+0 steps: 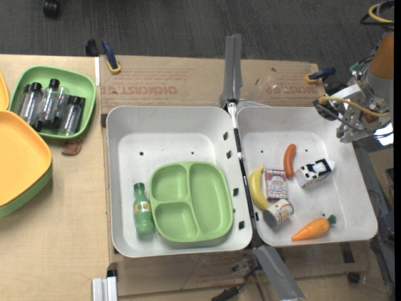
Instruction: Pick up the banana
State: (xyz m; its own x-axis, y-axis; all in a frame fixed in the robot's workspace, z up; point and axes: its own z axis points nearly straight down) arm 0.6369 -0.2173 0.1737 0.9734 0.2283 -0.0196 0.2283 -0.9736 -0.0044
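Down in the camera view, the banana [257, 189] lies in the right bin [351, 231], hard against that bin's left wall, curving along it. Just beside it to the right sits a small pink carton [276, 184], and below that a little can [280, 212] lies on its side, near the banana's lower end. A red sausage-shaped toy [289, 160] stands slanted above the carton, and a black-and-white milk carton [314, 172] lies tilted to its right. An orange carrot [311, 229] rests near the bin's lower right corner.

The left bin [125, 143] holds a green divided tray [190, 202] with three compartments, and a green bottle [143, 209] lies just beside the tray's left edge.

At the right edge of the view the arm's wrist and its gripper [360, 127] hang over the upper right rim of the right bin, well apart from the banana and touching nothing in the bin. Whether the jaws are spread or pressed together I cannot tell; cables and metal parts crowd them.

On the tabletop [69, 231] to the left, a green dish [37, 80] carries several dark-capped bottles [50, 107], and stacked orange plates [22, 162] lie below it.
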